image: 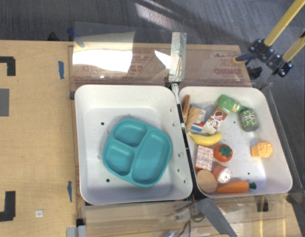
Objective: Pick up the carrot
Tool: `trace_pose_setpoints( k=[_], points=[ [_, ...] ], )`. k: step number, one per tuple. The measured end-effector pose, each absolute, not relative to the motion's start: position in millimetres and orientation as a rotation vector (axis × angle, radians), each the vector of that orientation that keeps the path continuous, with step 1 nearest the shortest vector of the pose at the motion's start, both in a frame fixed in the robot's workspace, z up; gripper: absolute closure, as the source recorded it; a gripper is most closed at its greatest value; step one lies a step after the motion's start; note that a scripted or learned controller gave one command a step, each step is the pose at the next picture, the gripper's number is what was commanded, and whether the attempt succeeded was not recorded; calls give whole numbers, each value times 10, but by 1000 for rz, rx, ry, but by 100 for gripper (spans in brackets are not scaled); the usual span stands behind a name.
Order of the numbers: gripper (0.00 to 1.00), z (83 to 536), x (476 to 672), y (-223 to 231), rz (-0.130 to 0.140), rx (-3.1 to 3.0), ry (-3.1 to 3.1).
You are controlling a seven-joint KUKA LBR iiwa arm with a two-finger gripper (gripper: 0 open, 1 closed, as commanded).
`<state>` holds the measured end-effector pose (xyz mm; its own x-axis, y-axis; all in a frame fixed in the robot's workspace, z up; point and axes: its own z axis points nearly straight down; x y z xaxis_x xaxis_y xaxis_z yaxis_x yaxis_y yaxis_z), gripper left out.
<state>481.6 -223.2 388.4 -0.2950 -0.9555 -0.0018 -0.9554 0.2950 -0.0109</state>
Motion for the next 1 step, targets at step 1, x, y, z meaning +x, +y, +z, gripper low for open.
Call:
trace_pose_setpoints(
  k=[1],
  points=[
    [100,3993,4856,-2227,-7,-2328,2101]
  ],
)
